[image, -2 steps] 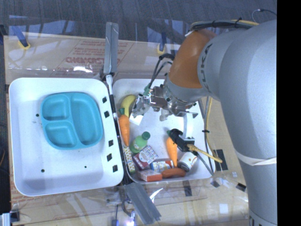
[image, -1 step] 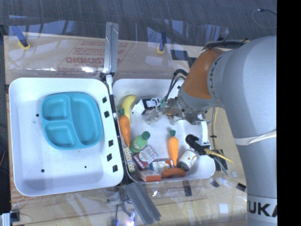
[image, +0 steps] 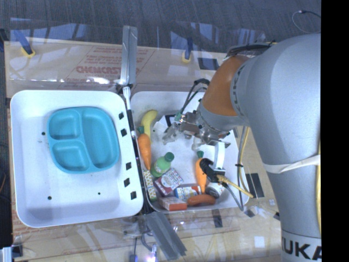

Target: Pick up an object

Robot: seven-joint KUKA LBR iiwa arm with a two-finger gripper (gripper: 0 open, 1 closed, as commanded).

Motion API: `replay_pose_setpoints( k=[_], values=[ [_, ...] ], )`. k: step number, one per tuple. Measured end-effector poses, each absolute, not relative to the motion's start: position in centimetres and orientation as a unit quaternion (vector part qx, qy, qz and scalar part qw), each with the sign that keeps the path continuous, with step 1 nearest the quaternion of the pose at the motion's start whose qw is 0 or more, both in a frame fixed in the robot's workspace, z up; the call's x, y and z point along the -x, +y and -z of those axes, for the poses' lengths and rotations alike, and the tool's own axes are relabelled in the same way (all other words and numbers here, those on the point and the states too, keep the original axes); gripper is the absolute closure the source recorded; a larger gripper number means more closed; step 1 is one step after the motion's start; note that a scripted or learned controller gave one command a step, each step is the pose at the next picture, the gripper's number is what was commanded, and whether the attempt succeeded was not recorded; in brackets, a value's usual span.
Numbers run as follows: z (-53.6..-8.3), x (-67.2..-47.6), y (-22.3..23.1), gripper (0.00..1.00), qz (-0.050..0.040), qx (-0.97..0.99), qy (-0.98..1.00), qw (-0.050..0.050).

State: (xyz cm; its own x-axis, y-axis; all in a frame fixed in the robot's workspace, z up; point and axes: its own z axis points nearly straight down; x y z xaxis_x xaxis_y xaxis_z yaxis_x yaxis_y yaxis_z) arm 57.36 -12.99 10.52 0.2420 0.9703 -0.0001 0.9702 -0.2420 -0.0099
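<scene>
Left bin (image: 27, 162) carries a blue divided plate (image: 83, 140), parked well apart from the clutter. Right bin (image: 180, 98), centre of frame, crowds the pickable things along its left and lower sides: banana (image: 148, 119), carrot (image: 144, 150), green bottle (image: 161, 165), small cartons. Hand (image: 192, 132) hangs over open bin floor right of the banana; grip state I cannot tell, nothing visibly held. Table (image: 65, 64) covered in clear sheeting; dark carpet beyond.

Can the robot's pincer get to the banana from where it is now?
Probably yes. The pincer hangs over the right bin, close beside the banana. The banana lies at the top of the pile by the left wall, with nothing on it; only the wall and the carrot crowd it.
</scene>
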Motion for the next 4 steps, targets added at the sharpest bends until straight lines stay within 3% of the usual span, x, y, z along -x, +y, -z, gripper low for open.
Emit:
replay_pose_setpoints(
  k=[1,2,3,4],
  values=[
    [-11.1,-57.3,-13.0,1.00,-0.0050,0.788,-0.616,0.006],
    [-21.7,-62.0,-11.0,1.00,-0.0016,0.784,-0.621,0.001],
    [-21.7,-62.0,-10.9,0.00,-0.0020,0.784,-0.621,0.001],
    [-28.2,-63.1,-7.8,0.00,-0.0022,0.803,-0.596,0.001]
  ],
)
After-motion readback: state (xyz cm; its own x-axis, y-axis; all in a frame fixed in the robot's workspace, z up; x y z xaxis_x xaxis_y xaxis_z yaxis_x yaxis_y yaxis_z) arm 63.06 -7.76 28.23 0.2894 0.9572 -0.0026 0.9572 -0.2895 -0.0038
